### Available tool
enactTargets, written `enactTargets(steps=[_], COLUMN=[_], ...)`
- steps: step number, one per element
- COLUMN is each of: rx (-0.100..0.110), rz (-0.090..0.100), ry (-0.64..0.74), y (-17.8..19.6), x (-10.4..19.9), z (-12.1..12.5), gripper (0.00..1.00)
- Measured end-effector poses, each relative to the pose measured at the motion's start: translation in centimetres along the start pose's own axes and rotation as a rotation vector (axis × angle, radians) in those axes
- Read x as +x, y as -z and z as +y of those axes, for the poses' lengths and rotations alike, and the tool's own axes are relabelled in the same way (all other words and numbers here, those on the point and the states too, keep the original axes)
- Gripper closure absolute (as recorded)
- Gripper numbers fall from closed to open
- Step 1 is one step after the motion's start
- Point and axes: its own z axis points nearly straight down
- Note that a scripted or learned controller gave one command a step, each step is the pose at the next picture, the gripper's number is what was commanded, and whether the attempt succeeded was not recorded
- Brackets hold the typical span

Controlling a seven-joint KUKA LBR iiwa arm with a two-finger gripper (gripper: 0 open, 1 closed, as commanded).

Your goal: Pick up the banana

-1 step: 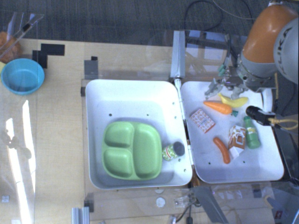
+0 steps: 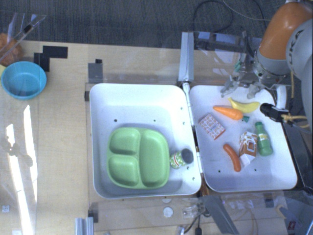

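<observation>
Camera view is looking down on two shallow white bins, and the grey arm with its orange band is reaching in from the upper right of the frame. Its two-finger gripper is hanging over the back edge of the right-hand white bin, with its metal fingers splayed apart and nothing showing between them. The small curved yellow banana is lying just below the gripper in the upper part of that bin, touching or nearly touching the orange carrot-shaped toy on its lower left side.

Judging by this, the approach step is under way: the claw is standing above and slightly behind the fruit, not yet around it. The next move is calling for a short shift toward the lower right and a descent so that the fingers are straddling the banana across its narrow width, keeping clear of the carrot.

Lower in the same bin a red-and-white patterned flat packet, a red sausage-shaped toy, a small printed carton and a green plastic bottle are lying well apart from the target. A lime green divided plate is sitting in the left-hand bin.
</observation>
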Motion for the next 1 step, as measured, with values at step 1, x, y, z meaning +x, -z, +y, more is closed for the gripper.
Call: enactTargets(steps=[1], rx=[-0.002], rz=[-0.001], ry=[0.020], y=[-8.98], x=[-5.89], z=[0.41], gripper=[0.00])
